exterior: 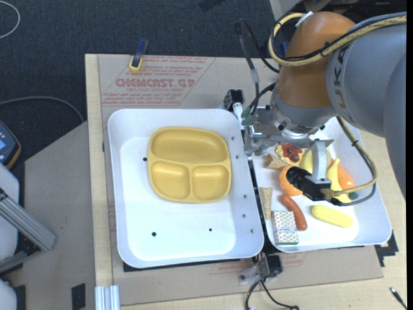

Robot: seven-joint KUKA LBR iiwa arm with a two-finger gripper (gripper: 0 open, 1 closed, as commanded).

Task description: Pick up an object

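A heap of small plastic toy foods [316, 189] is piled in the right white bin [377, 228], toward its far-left corner, where the gripper [284, 144] is lowered over it. The approach step is judged to be in hand; the fingers' state cannot be told. A descent onto one piece, perhaps the yellow banana [332, 216], is called for next.

My arm [374, 63] has a smooth grey shell and a glossy orange band [310, 57]. Both bins [129, 199] look like smooth white plastic with a soft sheen. The yellow divided plate [190, 163] is matt plastic. The toy foods [332, 215] look shiny plastic. The bench [161, 79] is brownish printed cardboard, matt.
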